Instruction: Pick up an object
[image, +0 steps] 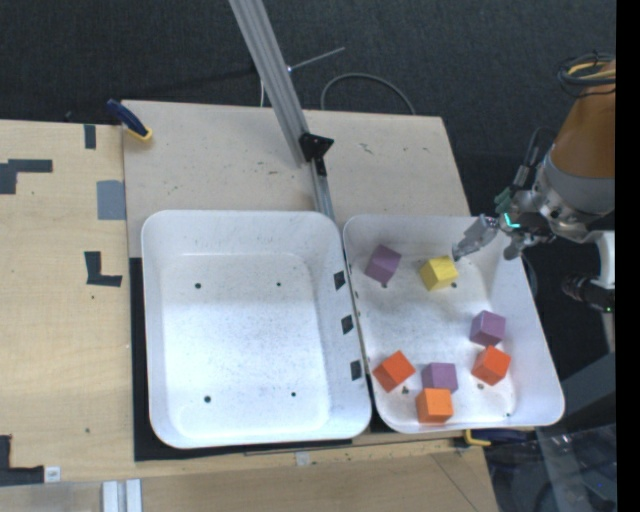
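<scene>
The right white bin holds several small cubes. A purple cube and a yellow cube lie near its far wall. Another purple cube and an orange cube rest by the right wall. An orange cube, a purple cube and an orange cube cluster at the near side. My gripper hangs over the bin's far right corner, just up and right of the yellow cube, with nothing seen in it.
The left white bin sits beside the right one. A slanted metal pole runs down to the bins' shared far edge. A blue and yellow clamp lies at the bench's far left. A thin cable loops behind.
</scene>
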